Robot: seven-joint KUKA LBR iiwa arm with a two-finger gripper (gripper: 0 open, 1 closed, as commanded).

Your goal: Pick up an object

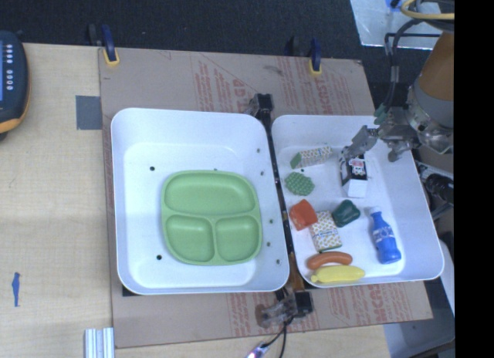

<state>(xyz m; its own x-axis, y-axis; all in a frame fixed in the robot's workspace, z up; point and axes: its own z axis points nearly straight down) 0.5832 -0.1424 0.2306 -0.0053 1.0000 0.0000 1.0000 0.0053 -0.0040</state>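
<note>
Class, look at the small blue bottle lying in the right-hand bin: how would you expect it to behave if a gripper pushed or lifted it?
The blue bottle lies on its side and looks rounded, so a sideways push would probably roll it. Its surface looks smooth, so fingers might slip. It seems small and likely light.

Glossy white plastic bins point(123, 194) sit on matt brown cardboard point(193, 79).

2 white bins sit side by side. The left bin point(131, 194) holds a green 3-compartment tray point(210, 216). The right bin point(413, 202) holds a blue bottle point(384, 237), hot dog point(329, 259), banana point(337, 275) and orange block point(302, 214); the gripper point(356, 170) hangs above.
</note>
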